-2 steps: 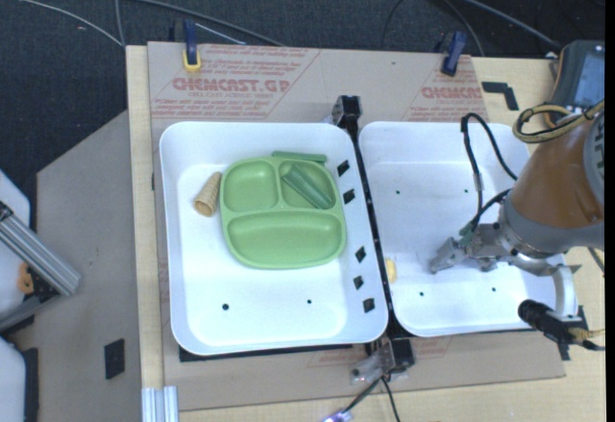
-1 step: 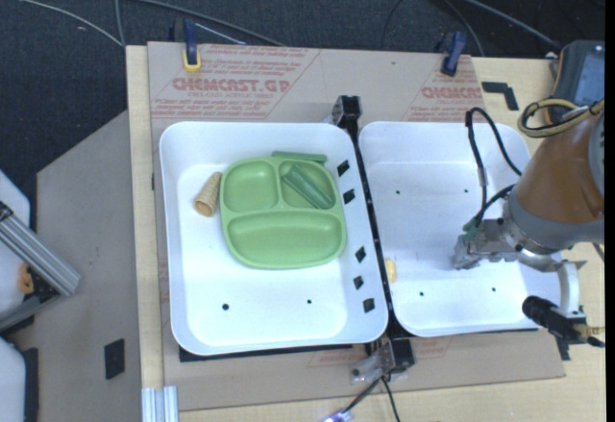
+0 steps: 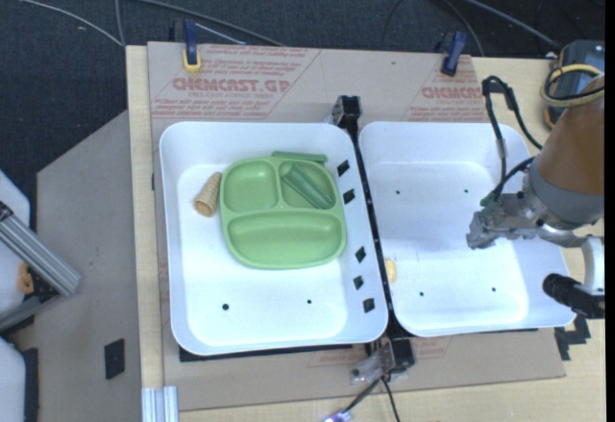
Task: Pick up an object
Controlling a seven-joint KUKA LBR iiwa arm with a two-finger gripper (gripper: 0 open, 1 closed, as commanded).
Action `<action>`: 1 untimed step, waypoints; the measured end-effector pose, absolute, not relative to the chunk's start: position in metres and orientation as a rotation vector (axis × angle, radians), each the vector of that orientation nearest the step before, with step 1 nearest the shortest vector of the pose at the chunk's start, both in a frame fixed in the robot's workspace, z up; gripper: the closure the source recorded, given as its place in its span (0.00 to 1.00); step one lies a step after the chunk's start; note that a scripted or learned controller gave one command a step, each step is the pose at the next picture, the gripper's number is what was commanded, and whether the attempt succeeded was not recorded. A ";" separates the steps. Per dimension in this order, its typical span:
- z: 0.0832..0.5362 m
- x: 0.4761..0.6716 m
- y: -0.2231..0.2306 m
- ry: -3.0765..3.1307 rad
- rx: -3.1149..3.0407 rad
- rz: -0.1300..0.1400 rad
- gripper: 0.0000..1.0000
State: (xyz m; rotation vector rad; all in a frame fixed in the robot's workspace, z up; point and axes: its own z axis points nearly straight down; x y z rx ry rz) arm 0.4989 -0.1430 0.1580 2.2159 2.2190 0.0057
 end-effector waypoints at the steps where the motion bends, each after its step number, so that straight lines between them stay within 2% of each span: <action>1: 0.212 0.501 -0.143 2.219 2.216 0.006 1.00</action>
